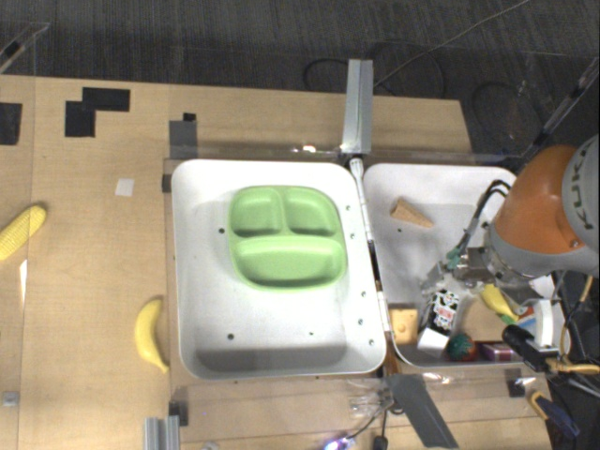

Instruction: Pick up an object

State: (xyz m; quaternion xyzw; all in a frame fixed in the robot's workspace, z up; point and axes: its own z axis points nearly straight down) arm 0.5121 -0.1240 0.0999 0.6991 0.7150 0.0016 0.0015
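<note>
Gripper (448, 284) | low in right white bin (412, 181), finger spread hidden, cannot tell | target: small white printed box (439, 315) just below it, beside tan foam block (404, 324) near front wall | likely light, stiff, smooth-sided; best pinched across narrow sides | tan wedge (411, 214) well apart | green divided plastic tray (284, 235) in left bin.

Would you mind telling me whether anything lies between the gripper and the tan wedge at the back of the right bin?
Nothing visible does. The gripper sits low near the bin's front clutter, and bare white floor separates it from the wedge.
</note>
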